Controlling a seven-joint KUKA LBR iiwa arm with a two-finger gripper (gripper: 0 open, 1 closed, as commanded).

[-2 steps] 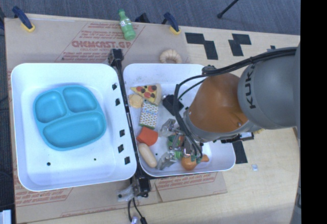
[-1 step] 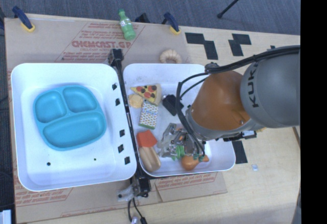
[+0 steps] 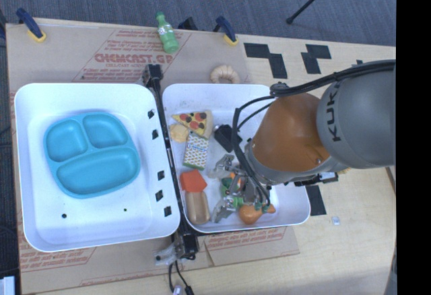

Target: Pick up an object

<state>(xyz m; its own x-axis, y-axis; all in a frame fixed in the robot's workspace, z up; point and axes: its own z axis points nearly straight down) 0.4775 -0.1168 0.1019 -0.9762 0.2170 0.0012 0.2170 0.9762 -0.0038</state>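
Observation:
My gripper (image 3: 225,190) is low in the right bin (image 3: 291,214), near its front, under the grey and orange wrist. Its two silver fingers (image 3: 223,168) stand apart, so it is open. A small green and orange toy (image 3: 235,184) lies between them, and I cannot tell whether either finger touches it. An orange ball (image 3: 250,214) rests just right of the nearer finger. A red block (image 3: 194,181) on a tan cylinder (image 3: 197,206) lies left of the gripper. Further back are a checkered piece (image 3: 196,150), a pizza slice (image 3: 194,121) and a yellow cracker (image 3: 178,133).
The left bin (image 3: 27,152) holds a blue divided plate (image 3: 91,153). A black clip rail (image 3: 161,145) runs between the bins. Behind them on the cardboard stand a green bottle (image 3: 166,33) and a beige ring (image 3: 224,74). The arm covers the right bin's right half.

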